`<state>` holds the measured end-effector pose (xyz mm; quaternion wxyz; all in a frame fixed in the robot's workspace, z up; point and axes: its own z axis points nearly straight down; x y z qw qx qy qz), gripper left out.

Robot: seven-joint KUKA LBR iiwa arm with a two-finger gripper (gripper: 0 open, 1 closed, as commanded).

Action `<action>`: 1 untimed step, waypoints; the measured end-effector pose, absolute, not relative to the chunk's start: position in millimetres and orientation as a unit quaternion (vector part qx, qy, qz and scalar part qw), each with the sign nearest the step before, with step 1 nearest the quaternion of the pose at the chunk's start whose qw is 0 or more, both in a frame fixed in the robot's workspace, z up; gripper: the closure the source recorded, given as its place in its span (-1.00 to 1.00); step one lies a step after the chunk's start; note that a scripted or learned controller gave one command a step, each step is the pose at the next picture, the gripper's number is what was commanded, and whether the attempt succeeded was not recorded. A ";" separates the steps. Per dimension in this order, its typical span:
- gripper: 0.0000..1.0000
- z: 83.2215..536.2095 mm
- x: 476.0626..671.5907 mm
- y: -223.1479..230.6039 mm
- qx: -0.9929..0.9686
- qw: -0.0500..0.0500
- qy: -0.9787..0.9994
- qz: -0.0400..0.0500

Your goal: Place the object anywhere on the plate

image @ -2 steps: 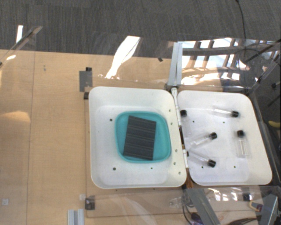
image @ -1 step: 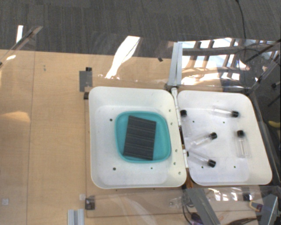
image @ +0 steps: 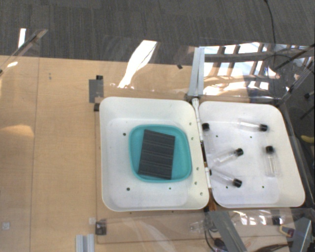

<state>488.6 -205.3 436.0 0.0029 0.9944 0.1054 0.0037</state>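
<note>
Resting flat on teal plate (image: 183,162), centre-left of frame: dark ribbed block (image: 157,154). I judge placement done, nothing left. My fingers' state: cannot tell. Capped tubes (image: 230,155) lie in right bin (image: 290,192).

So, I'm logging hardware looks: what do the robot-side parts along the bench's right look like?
A thin black cable curves down at upper right, with silvery metal struts beside it and a grey block at lower right. Whether any of these belongs to the arm, I cannot tell.

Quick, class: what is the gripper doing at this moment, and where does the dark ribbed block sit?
Gripper: its state cannot be told from this view.
Dark ribbed block: lying on the teal plate, left bin.
</note>
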 end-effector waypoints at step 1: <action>-1.00 436.0 488.6 -205.3 0.994 0.003 0.105 0.004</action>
